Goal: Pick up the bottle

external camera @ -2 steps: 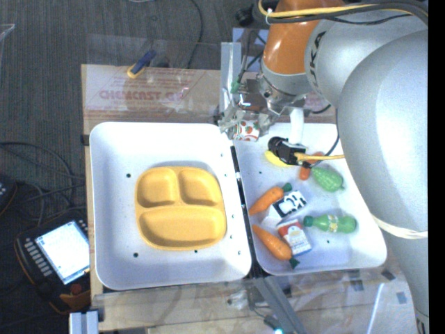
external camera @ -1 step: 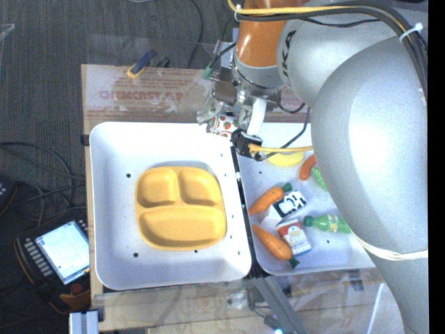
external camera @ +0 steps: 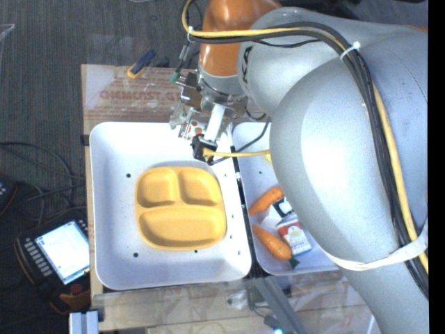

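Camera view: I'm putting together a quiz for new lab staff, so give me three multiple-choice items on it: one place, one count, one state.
1. The bottle lies
A. on the floor
B. in the bin with the carrots
C. in the other bin

2. How many carrots are there?
A. one
B. two
C. four

3. The yellow tray is
A. flat, hollows up
B. upside down
C. leaning on a bin wall

Key:
1 B, as it lies between one carrot and the other in their bin.
2 B, as those two are the only ones in sight.
3 A, as its three hollows face the camera and it lies flat on the bin floor.
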`<state>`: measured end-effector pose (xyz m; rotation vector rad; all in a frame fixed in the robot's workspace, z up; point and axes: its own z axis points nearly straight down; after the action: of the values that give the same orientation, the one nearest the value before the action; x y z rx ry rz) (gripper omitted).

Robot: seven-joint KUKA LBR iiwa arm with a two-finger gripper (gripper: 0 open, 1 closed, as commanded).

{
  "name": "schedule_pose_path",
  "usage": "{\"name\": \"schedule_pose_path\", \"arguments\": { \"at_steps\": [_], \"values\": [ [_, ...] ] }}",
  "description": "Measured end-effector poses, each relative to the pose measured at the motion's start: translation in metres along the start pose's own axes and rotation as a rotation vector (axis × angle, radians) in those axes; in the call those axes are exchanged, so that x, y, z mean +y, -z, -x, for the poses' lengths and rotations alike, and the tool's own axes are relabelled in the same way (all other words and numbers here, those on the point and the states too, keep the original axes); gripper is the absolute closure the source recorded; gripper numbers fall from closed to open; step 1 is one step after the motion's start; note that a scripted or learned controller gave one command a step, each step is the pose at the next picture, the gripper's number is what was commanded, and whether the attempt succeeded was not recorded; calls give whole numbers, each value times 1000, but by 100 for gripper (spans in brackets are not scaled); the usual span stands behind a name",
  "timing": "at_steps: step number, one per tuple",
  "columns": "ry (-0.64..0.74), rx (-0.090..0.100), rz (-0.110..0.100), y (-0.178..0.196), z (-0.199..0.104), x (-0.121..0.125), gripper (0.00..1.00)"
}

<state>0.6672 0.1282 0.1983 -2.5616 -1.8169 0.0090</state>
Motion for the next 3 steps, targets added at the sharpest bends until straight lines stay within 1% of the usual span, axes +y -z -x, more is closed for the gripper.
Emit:
{"name": "schedule_pose_path", "arguments": {
  "at_steps": [1, 2, 3],
  "values": [
    [1, -1, 2, -34, -99, -34, 100],
    [-181, 0, 3, 195, -95, -43, 100],
    [345, -1, 4, 227, -49, -17, 100]
  ]
}}
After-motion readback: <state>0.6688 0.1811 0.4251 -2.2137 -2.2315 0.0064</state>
